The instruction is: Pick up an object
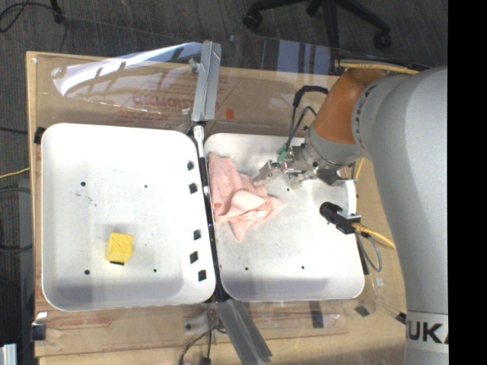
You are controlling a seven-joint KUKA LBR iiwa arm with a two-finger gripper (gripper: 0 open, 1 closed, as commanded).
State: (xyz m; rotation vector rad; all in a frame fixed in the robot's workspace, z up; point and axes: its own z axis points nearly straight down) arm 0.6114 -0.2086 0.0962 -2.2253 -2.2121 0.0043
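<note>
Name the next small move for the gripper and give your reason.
Probably a short shift left and down onto the pink cloth. The gripper sits at the cloth's upper right edge in the right bin, with nothing visibly between its fingers; the yellow block lies far off in the left bin.

The tabletop point(46, 90) is carrying two white bins point(114, 158) side by side. A clear plastic sheet point(129, 71) is lying on the tabletop behind the bins. An office chair base point(327, 10) is standing on the floor beyond the tabletop.

Claw point(268, 175) over pink cloth point(234, 196), right bin point(304, 280); yellow block point(120, 247) left bin point(61, 204).
</note>
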